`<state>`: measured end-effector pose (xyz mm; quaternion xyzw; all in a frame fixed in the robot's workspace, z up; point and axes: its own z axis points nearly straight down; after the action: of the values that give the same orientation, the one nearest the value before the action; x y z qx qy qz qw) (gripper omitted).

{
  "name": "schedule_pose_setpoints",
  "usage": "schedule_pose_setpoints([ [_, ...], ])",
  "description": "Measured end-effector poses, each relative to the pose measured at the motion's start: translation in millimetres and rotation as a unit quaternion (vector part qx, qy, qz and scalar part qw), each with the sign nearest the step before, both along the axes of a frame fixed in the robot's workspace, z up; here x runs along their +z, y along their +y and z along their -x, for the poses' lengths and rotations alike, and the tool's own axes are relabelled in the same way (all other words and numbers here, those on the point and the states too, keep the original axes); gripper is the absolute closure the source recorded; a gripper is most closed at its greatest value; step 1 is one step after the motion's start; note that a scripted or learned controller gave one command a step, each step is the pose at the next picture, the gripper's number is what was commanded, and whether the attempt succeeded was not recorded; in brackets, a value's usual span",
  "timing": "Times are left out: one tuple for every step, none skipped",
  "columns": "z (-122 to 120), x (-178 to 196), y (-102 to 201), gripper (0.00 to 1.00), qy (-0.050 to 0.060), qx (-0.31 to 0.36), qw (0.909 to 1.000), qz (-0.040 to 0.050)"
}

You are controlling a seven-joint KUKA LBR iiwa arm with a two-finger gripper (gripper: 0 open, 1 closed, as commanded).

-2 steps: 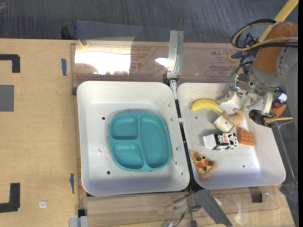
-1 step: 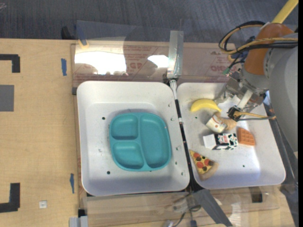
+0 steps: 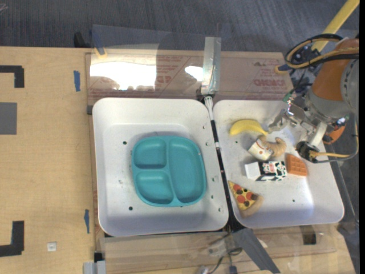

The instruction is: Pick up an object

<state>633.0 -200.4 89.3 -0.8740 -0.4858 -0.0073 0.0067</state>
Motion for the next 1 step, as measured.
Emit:
schedule_pose_setpoints([
  [24.7,-2.9,28.6,0.0,0.002,-0.01,0.9999,0.0087],
])
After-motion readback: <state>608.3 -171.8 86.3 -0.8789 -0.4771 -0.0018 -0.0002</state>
